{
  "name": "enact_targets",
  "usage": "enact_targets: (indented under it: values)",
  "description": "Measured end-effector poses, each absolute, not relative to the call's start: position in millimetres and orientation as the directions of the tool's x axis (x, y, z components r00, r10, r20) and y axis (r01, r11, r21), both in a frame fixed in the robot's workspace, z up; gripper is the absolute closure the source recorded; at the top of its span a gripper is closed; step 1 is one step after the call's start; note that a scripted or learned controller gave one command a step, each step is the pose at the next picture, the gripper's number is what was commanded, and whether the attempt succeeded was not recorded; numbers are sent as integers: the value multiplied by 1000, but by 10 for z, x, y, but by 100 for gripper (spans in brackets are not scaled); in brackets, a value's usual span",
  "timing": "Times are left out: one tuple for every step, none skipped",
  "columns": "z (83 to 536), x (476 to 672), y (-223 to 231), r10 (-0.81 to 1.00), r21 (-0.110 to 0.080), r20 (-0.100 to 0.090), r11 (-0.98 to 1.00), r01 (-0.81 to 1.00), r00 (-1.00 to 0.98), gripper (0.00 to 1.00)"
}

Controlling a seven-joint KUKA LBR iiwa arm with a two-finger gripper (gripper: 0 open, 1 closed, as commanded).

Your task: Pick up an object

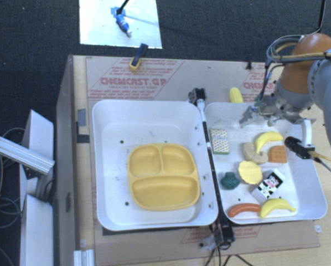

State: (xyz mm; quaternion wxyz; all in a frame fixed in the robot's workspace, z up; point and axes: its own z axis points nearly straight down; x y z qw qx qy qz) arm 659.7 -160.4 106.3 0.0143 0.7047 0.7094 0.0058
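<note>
Over on the right half of the frame, the right bin [315, 204] carries every loose object I could go for. Near its middle I see a yellow banana [267, 139] curving beside a tan cookie-like piece [253, 152] and an orange cracker [277, 154]. Just below them sits a round yellow slice [250, 172], with a dark green lump [229, 180] to its left and a black-and-white carton [269, 185] to its right. Along the lower edge lie a red sausage [244, 209] and a second banana [277, 206], tips nearly touching. Up by the divider rests a pale checkered block [220, 141], and a yellow corn cob [236, 96] leans at the bin's top rim.

My gripper [253, 113] hangs over the upper part of that bin, above the first banana and well apart from it; nothing sits between its fingers that I can make out, and I cannot tell whether they stand wide or narrow at this angle. The grey arm [320, 82] with its orange band [309, 49] comes in from the upper right.

Left bin [107, 148] carries a yellow divided plate [163, 176], lying flat near its centre. Both bins rest on the counter [154, 76], with a white sheet [118, 13] at top left.
</note>
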Motion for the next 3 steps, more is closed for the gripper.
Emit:
enact_targets:
  values:
    - [842,6086,-1651,1000,1,0,1,1000,-1,0]
    - [855,6694,-2013,1000,4,-1,4,1000,-4,0]
    - [845,5880,-2069,1000,1,-1,1,1000,-1,0]
